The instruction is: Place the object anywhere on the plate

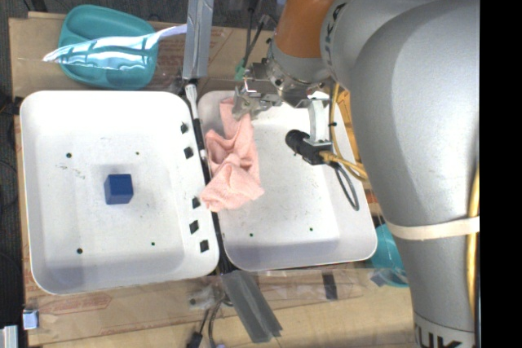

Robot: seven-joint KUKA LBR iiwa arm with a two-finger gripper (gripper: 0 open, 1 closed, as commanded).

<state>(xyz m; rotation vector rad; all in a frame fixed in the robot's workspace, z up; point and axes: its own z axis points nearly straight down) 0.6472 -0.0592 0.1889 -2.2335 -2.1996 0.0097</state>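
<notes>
Two shallow white bins (49,175) sit side by side on the bench. Above the right one, the two-finger gripper (243,106) pinches a crumpled pink cloth (232,167), its lower folds draped along that bin's left side. A small blue cube (119,188) lies in the left bin.

Left bin (49,200) open around blue cube (119,188).

My arm (408,118) is broad and smooth, a pale grey shell with rounded, bulging links. An orange band (306,12) wraps it just above the wrist. A thin cream-coloured line (432,228) rings my lower link, and black letters (436,336) show at its bottom edge, cut off. Below the orange sits a cluster of bare metal parts, my gripper (245,103), grey and angular. Dark cables (259,20) loop beside the wrist, and a yellowish cable (347,163) trails under me.
</notes>
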